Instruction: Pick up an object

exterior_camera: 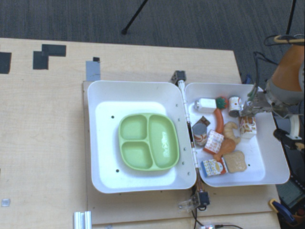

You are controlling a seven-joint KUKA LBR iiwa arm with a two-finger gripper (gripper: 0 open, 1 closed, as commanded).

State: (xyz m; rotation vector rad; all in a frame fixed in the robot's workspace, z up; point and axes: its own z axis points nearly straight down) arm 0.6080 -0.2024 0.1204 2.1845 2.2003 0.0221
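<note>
From my seat I see the arm (288, 75) reaching in from the right, its tool (246, 109) hanging over the upper right part of the right bin (274, 175). The tool sits just above a small white and brown carton (248, 127), close enough that I cannot say whether it touches. Whether it is wide or narrow I cannot tell; the metal parts blur together at this slant, and I see nothing clearly held in it.

The right bin carries the whole pile: an orange sausage-shaped piece (219, 119), a white block (207, 103) with a green and red bit (221, 102) beside it, a red-checked packet (214, 141), a slice of toast (235, 161), a small blue and white box (211, 167) and a dark grey wedge (200, 126). They lie touching or overlapping near the bin's middle. The left bin (95, 128) holds a green divided tray (148, 142).

I judge the carton the likeliest target, being nearest the tool and a little apart from the heap. It looks like toy food: light, stiff, probably smooth-sided, so it may slide or tip if pinched off-centre. I would take it across its two flat narrow sides, low on the body. The bin wall just to its right leaves little room for the outer finger.
</note>
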